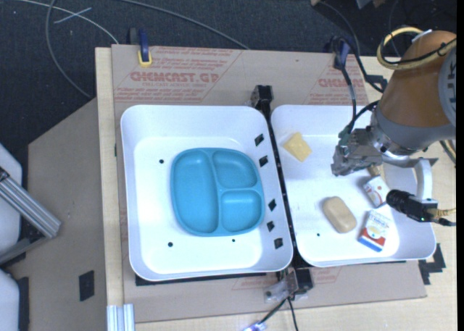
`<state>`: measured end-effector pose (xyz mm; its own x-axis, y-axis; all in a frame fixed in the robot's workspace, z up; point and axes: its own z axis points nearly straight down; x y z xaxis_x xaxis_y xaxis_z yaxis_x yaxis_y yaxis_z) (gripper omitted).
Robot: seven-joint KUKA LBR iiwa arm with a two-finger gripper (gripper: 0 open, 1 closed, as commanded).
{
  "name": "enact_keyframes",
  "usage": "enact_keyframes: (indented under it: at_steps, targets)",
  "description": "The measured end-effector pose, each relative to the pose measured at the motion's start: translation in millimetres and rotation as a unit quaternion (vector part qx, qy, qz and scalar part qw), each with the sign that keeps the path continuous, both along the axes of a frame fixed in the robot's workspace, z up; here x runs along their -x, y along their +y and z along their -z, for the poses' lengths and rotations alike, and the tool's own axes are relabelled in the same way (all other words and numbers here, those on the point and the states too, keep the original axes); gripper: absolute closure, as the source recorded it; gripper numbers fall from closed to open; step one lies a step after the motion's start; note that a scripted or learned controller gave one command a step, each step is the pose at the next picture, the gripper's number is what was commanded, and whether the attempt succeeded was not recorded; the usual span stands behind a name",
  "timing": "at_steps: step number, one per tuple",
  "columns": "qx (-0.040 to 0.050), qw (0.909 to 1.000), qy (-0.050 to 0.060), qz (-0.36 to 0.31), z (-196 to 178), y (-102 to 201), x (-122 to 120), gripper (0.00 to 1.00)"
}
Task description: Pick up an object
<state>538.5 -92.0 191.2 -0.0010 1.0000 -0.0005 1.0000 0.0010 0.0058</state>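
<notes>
A cardboard-topped bench (181, 69) is seen bearing two white bins. In the right bin (312, 242) the gripper (353, 157) is poised; whether it is open cannot be told. A tan bar of soap (339, 214) lies just below it toward the view's bottom, its long axis diagonal.
</notes>
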Motion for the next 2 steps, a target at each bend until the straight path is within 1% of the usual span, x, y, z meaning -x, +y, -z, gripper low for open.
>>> enact_keyframes:
  at_steps: [1,2]
  targets:
    - [0.0000,1.0000,0.000,0.000,-35,0,-1,1.00]
    - [-0.0017,1.0000,0.005,-0.002,-30,51,13,1.00]
